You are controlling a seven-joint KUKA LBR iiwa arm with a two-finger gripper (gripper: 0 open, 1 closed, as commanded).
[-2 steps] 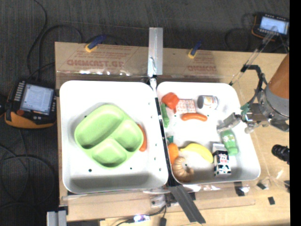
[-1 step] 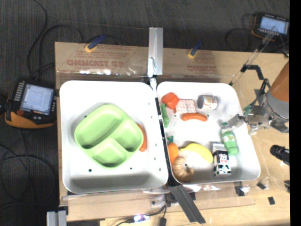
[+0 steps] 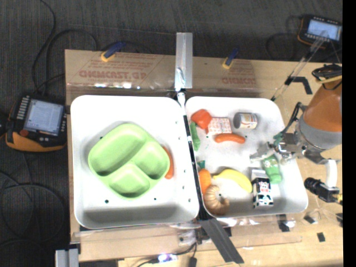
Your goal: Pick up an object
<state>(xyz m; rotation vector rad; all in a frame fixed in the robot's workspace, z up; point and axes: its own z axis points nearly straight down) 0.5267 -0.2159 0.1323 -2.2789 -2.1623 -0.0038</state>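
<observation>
On my feed the bench carries two white bins, and I take the right bin (image 3: 289, 199) as my landmark. Inside it, the gripper (image 3: 271, 154) hangs near its right wall, just above a small green object (image 3: 272, 168); whether its fingers grasp anything I cannot tell. A banana (image 3: 236, 178) lies toward the bin's front, a carrot (image 3: 229, 138) toward its back, and the green divided tray (image 3: 129, 159) sits in the neighbouring bin.
</observation>
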